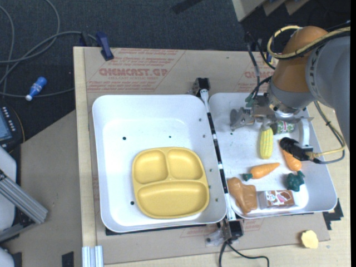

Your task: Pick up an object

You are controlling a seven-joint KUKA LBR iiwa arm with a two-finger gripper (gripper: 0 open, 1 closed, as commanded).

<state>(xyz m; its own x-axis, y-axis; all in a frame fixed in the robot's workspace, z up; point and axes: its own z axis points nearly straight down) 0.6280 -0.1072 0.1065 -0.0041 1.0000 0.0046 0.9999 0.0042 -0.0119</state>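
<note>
While poised over the right bin [239, 149], gripper [261, 117] just above the top end of a toy corn cob [266, 142], apparently not around it. Jaw opening impossible to tell (hidden under the wrist). Cob lengthwise up the picture, near the bin's middle, carrot [264, 170] just below. Probably light, stiff, smooth plastic, rounded, apt to roll; best pinched across its middle.

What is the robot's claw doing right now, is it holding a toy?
Gripper: it hangs over the right bin, just above the toy corn. Open, shut, or holding something: cannot be told.
</note>
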